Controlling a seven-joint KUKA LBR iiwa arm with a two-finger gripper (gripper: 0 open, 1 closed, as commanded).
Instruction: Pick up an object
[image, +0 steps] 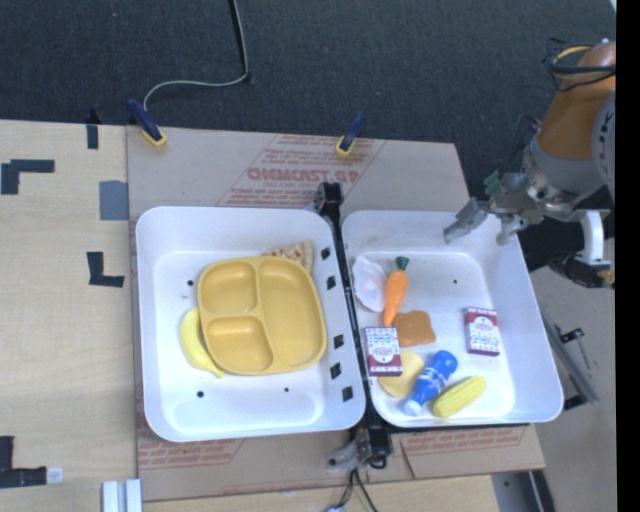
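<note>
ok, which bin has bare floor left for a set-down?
Left bin: free strip along the near wall, below the yellow divided plate, plus a band along its far edge. Right bin: bare floor at the far end, between the carrot and the right wall. Its near half is crowded: two small cartons, blue bottle, corn.

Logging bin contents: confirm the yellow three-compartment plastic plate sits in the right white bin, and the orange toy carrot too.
Wrong about the plate. The camera view shows the yellow three-compartment plastic plate in the left white bin; the orange toy carrot does lie in the right white bin.
</note>
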